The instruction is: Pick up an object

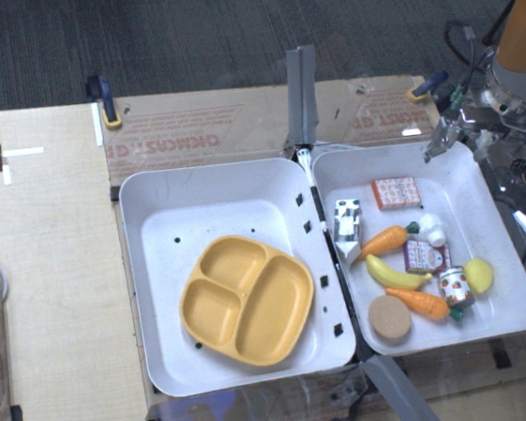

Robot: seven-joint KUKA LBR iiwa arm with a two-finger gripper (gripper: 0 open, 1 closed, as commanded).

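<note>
**benchwatcher:** Two white bins side by side on the surface (57, 304). The left bin (155, 255) has a yellow divided plate (247, 299) lying flat in it, three compartments, sitting toward the near right part of the bin floor. The right bin (491, 226) is where all the small stuff is.

**gripnerd:** What's in the right one exactly?

**benchwatcher:** Toy food mostly. A small red-patterned box (397, 192) lies flat toward the far side, apart from the rest. A silver and white packet (346, 222) leans against the left wall. Then a cluster: a toy carrot (383, 240) with a banana (395, 275) just below it, a second carrot (423, 304) near the front, and a tan round disc (390, 319) touching that one's tip. A white lumpy thing (430, 230) sits by the first carrot's green end, a small red packet (425, 255) next to the banana, a little printed can (454, 287) and a lemon (479, 275) at the right of the pile.

**gripnerd:** And the arm?

**benchwatcher:** The end effector (445, 137) hovers over the far right corner of the right bin, well apart from the cluster. Nothing sits between its fingers. Whether they're spread or closed I cannot tell, too small and cluttered.
</note>
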